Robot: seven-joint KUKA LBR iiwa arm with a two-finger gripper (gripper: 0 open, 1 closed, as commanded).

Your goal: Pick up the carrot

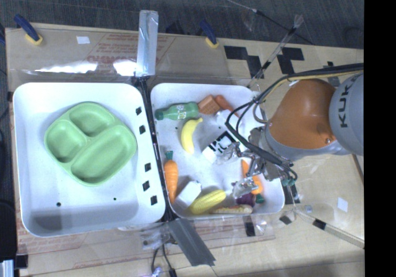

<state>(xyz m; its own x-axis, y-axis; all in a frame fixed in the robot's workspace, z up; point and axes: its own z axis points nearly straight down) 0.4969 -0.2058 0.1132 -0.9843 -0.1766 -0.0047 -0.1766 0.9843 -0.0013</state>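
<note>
Two bins are lying under me, and I am working over the right bin (185, 89), where my gripper (252, 178) is hanging low near the front right corner. Cables and toys are crowding it, so whether it is spread or pinched I cannot tell.

The carrot (171, 177) is lying well apart from me, along the bin's left wall, its green top pointing away from the camera and its tip toward the front. A white block (189, 191) is sitting just beside its tip, with a yellow banana (208, 201) beyond that. A second banana (188, 134) and a green bottle (178, 111) are resting farther back. The left bin (25, 146) is holding a green divided plate (90, 141).

I am judging that I am in the approach step, with nothing of the carrot grasped yet. The next move is asking me to rise clear of the clutter, cross leftward, line up across the carrot's narrow width and descend without catching the wall or the block.
</note>
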